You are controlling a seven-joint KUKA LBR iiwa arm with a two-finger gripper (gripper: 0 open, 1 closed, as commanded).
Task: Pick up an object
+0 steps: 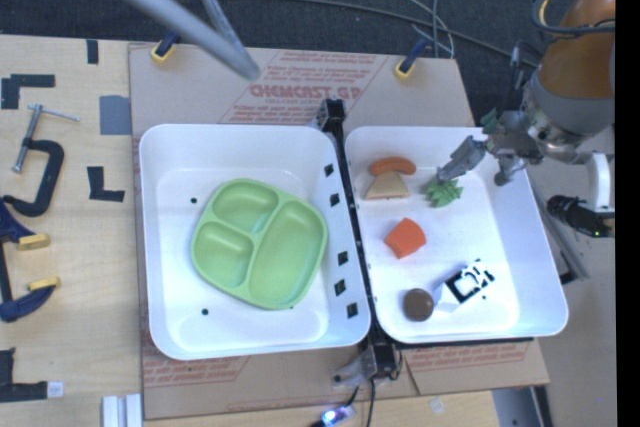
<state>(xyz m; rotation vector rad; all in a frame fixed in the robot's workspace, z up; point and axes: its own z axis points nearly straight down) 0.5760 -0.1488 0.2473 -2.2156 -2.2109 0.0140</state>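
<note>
Cardboard covers the table [300, 80] under two white bins set side by side, clamps lying off to the left. Nearest the gripper [478, 158], which hangs spread and holding nothing over the right bin's [530, 245] far edge, is a green leafy piece [443, 191], likely the pick. A sausage [391, 165], wedge [388, 185], orange block [405, 237] and brown ball [417, 303] lie loosely spaced; the left bin [160, 215] holds a green divided plate [260, 242]

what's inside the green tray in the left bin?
The green tray in the left bin has three compartments, each showing bare plastic. Whatever lies beneath the tray is covered and cannot be seen.
</note>
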